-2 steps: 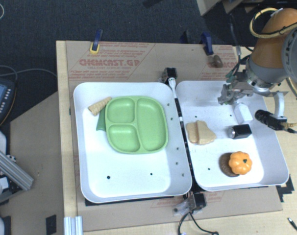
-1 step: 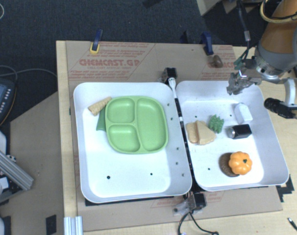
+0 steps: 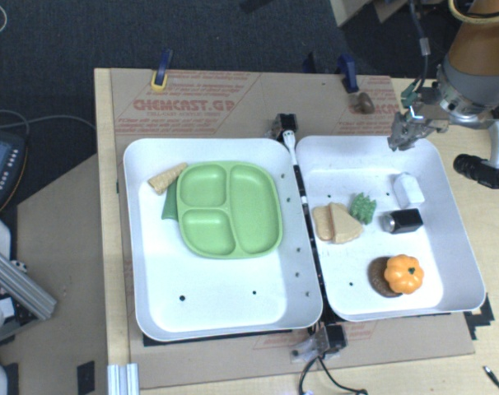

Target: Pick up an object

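Gripper (image 3: 408, 130) hangs over right white bin (image 3: 464, 245) rim at 1 o'clock, nothing visibly held; finger state: cannot tell. Candidates cluster mid-bin: small white block (image 3: 408, 189), black block (image 3: 402, 220), green sprig (image 3: 364, 207), tan bread-like wedge (image 3: 338, 223), orange pumpkin (image 3: 403, 273) at 5 o'clock. White block nearest, likely target.

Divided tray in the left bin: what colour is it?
Light green; the divided tray shows plainly in the camera view, in the left bin.
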Motion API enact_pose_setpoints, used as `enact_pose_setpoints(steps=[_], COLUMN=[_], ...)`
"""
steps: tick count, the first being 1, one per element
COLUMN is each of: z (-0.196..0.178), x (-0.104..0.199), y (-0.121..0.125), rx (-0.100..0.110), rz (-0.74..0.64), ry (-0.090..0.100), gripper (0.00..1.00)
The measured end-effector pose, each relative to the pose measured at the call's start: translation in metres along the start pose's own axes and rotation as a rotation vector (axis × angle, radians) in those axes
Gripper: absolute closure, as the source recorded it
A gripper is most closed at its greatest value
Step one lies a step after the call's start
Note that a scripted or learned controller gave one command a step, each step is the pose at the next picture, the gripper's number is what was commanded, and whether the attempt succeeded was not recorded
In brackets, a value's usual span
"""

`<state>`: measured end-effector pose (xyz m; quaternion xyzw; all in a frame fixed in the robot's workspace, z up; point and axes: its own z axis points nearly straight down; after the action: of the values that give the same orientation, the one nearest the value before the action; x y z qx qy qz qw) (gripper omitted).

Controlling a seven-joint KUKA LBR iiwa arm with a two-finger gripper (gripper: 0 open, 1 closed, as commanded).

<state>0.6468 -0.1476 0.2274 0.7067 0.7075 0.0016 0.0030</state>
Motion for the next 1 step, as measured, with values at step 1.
enact_pose_setpoints(steps=[1], z=[-0.0016], x=[0.0471], y=[-0.0404], rx=[0.01], rz=[-0.002], ry=[0.004], gripper=[1.0])
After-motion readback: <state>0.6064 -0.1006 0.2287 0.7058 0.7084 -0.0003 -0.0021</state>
